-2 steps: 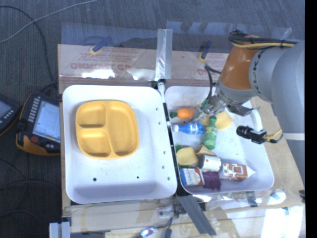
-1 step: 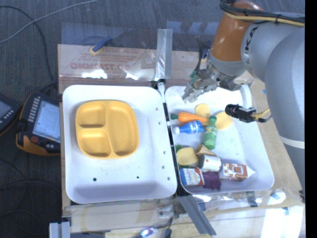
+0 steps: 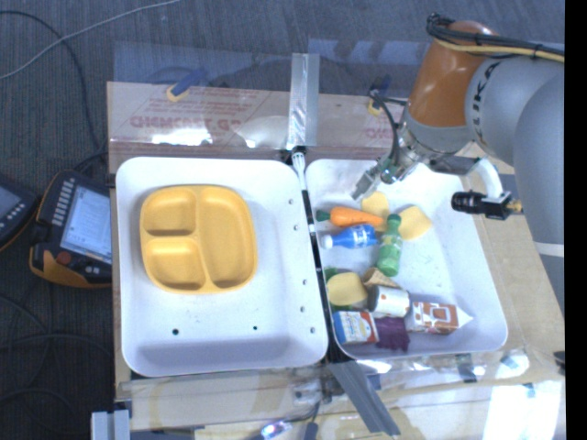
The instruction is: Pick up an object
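Near edge of right bin [image 3: 486, 324]: purple item [image 3: 393, 335], small carton [image 3: 433, 317] and white cup [image 3: 389, 301] packed close along front wall, little room there. Mid bin: yellow round piece [image 3: 345, 289], green bottle [image 3: 390, 253], blue-white bottle [image 3: 349, 237], carrot [image 3: 354, 216], two yellow chunks [image 3: 414, 222]. Right side of bin floor bare. Left bin [image 3: 138, 337] holds yellow divided plate [image 3: 196, 237], wide bare margin all round. Far: gripper [image 3: 371, 183] low over right bin's back left corner, just behind carrot; fingers slightly apart, nothing between them.
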{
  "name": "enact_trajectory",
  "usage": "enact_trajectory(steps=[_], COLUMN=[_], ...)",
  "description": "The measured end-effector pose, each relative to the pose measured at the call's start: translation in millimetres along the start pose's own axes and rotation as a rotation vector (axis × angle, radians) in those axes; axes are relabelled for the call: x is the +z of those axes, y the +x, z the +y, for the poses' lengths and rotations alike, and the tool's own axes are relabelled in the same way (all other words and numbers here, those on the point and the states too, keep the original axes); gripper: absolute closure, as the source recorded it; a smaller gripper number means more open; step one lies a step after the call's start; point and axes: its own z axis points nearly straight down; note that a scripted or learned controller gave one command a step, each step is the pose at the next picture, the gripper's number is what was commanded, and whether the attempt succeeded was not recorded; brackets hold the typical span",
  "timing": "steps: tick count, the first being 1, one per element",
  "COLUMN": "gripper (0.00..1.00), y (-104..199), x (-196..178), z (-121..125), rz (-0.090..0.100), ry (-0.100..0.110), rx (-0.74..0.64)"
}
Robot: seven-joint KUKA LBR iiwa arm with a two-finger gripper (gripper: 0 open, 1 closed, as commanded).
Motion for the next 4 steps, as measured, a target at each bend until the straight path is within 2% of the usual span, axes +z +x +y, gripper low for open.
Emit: enact_trajectory(steps=[1,2,3,4], gripper=[1.0,1.0,0.0,0.0], y=[25.6,40.8,40.6,105.5], x=[51.0,50.8,52.8,52.2], z=[-33.5,-68.2,-70.2,-145.7], rz=[-0.011,-0.009,-0.008,-0.006], ry=[-0.01,-0.019,-0.014,-0.013], rx=[-0.078,0.329,0.33,0.351])
